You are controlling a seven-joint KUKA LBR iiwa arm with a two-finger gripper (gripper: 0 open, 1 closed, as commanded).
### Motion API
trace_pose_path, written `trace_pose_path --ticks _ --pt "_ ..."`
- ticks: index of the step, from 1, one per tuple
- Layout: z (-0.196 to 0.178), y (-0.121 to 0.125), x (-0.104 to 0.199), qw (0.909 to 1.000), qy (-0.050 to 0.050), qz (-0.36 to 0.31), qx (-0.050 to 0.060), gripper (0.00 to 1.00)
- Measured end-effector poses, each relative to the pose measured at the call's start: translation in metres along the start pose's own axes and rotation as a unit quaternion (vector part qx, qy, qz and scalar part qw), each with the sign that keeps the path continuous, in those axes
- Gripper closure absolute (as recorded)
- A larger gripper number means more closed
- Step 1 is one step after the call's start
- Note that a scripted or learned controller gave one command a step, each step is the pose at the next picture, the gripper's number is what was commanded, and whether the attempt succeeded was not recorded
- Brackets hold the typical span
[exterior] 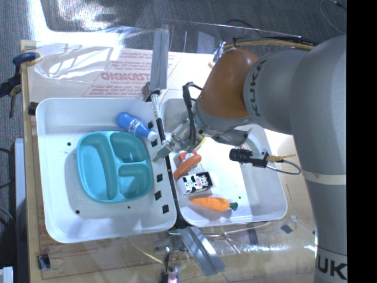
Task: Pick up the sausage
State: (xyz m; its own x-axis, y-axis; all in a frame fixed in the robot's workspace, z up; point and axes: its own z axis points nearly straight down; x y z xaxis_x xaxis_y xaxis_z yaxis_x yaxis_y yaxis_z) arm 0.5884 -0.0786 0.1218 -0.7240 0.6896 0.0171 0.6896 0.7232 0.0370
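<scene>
The sausage, orange-red and short, lies at a slant in the right bin close to its left wall. My gripper hangs low over the divider between the two bins, just up and left of the sausage's upper end. Its tip is small and partly covered by the wrist. The view does not show the sausage inside the gripper.
A black-and-white patterned box and a carrot lie right below the sausage. The left bin holds a blue divided plate and a blue bottle. The big arm covers the right bin's far part.
</scene>
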Motion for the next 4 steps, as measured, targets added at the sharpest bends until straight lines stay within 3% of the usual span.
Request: trace_pose_path --ticks 4 --pt "0.0002 0.0019 -0.0002 0.9991 -0.002 -0.041 -0.002 0.00"
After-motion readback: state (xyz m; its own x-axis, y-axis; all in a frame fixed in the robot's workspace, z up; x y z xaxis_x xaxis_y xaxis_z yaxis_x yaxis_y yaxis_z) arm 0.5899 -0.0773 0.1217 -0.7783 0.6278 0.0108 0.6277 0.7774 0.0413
